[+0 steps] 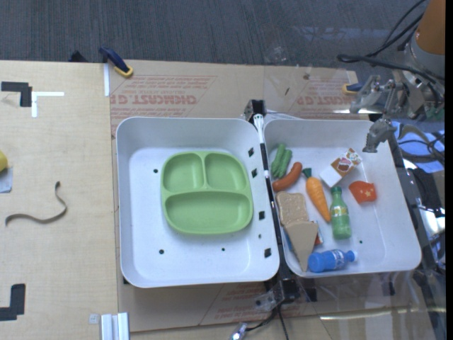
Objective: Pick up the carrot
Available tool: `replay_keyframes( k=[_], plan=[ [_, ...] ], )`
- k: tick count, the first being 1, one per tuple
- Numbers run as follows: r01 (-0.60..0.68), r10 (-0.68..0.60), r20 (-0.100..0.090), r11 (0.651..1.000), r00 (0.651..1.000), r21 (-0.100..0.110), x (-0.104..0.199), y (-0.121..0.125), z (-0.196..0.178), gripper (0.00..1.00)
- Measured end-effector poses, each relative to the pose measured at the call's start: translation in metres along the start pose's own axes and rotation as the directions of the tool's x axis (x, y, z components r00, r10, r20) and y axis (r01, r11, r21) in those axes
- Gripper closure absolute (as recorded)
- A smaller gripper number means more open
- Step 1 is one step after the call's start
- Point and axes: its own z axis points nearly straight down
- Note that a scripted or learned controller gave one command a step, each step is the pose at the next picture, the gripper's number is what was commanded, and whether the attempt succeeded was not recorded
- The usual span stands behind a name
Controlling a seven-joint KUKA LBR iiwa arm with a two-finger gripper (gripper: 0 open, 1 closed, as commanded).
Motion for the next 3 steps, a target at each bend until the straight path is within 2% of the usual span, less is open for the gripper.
replay_keyframes(
  k=[1,2,3],
  plan=[
    [-0.056,0.056,-0.002,0.998,0.998,-0.001,0.016,0.055,0.052,0.00],
    [-0.381,0.381,-0.003,0.925,0.925,0.002,0.029,0.028,0.154,0.00],
    [-0.645,0.645,0.000,0.764,0.764,0.002,0.040,0.051,0.193,0.00]
  ],
)
